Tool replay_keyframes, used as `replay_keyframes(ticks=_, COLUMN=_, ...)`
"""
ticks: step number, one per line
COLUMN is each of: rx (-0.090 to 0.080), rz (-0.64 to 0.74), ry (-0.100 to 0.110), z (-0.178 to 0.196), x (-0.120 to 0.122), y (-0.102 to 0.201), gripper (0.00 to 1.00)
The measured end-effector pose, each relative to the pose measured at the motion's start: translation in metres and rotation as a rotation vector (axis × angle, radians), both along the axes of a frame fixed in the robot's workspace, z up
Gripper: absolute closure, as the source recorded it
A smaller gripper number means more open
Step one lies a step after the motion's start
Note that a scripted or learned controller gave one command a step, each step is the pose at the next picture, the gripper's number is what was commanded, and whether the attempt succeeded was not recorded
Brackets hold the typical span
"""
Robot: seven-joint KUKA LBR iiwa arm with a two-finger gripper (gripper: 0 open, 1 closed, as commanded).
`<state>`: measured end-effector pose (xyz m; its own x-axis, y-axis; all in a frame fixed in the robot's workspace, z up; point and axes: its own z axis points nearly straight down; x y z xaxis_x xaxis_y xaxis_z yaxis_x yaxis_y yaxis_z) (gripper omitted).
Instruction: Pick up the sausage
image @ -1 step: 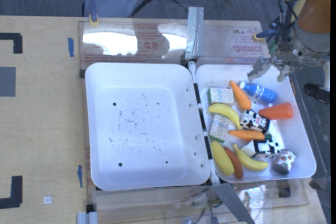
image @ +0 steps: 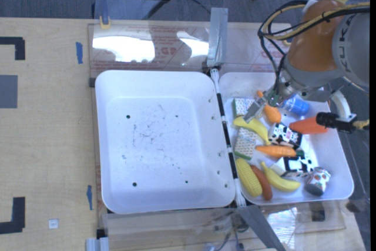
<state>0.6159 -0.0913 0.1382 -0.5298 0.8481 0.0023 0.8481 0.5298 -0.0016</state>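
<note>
You are looking at the left bin sitting bare-floored, taking up the bench's middle. In the right bin, the sausage is lying near the front edge, toward the front left corner, wedged between the corn cob and a banana, touching both. The gripper is hanging over the bin's back left area, above a second banana and beside a small carrot, well apart from the sausage. Whether its jaws are parted or closed, you cannot tell.
</note>
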Motion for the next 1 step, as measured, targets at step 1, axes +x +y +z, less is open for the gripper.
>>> replay_keyframes(ticks=1, rx=0.0, rz=-0.004, ry=-0.004, z=0.0097, x=0.0011, y=-0.0022, gripper=1.0)
